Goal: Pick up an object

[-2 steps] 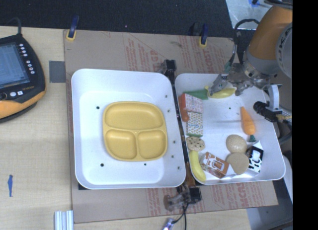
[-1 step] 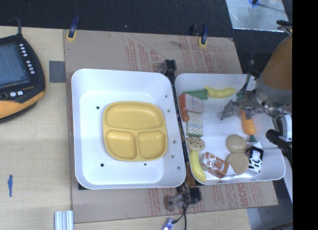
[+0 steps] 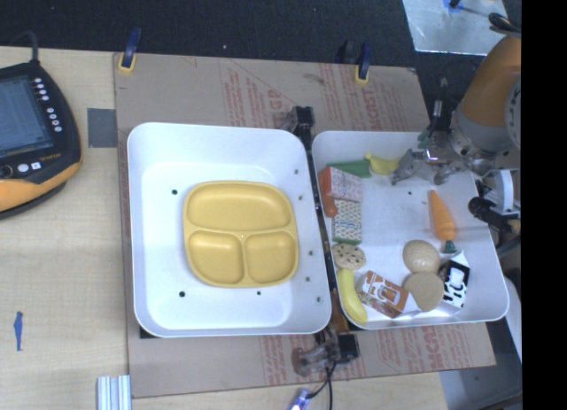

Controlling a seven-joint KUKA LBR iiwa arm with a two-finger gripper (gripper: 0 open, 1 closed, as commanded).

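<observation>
Gripper [image 3: 423, 167] is seen low over the right bin [image 3: 483, 311], fingers splayed apart, nothing held between them. Nearest candidate judged to be the carrot [image 3: 441, 214]: just below-right of the fingertips, long axis running roughly away from the gripper.

Both my bins [image 3: 142, 222] plain white. Tray [image 3: 241, 231] pale yellow. At three o'clock, carrot [image 3: 441, 214] orange; banana [image 3: 352, 297] yellow; carton [image 3: 455, 282] black-and-white; two eggs [image 3: 422, 256] tan; box [image 3: 347, 208] pastel-patterned. My arm [image 3: 490, 89] orange-banded above grey wrist.
</observation>
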